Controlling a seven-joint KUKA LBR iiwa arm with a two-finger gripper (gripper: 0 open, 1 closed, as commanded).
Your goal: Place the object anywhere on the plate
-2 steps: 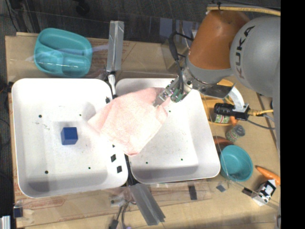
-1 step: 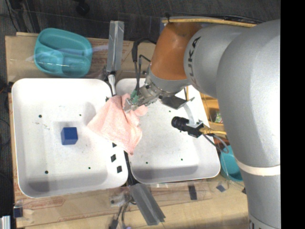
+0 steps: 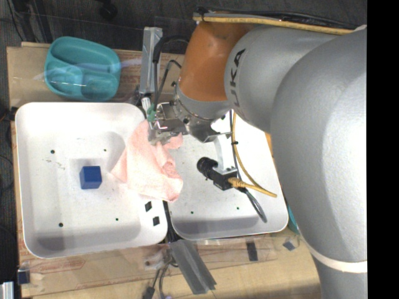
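- Pink cloth (image 3: 149,167): crumpled, draped over the meeting rims of both bins, its upper edge bunched up under the gripper (image 3: 163,128).
- Fingers (image 3: 159,124): closed, pinching the cloth's top edge.
- Left bin (image 3: 37,167): under the cloth's wider lower part; blue cube (image 3: 91,177) on its floor, well apart from the cloth.
- Right bin (image 3: 206,220): beneath a smaller fold of cloth, largely hidden by the grey arm (image 3: 299,104).
- Orange band (image 3: 206,61): right above the gripper, blocking sight of the bin's far rim.
- Two small black squares (image 3: 153,213) on the rims just below the cloth.
- Teal plastic container (image 3: 81,67): on the table (image 3: 93,273) beyond the left bin's far corner, near a grey upright post (image 3: 149,61).
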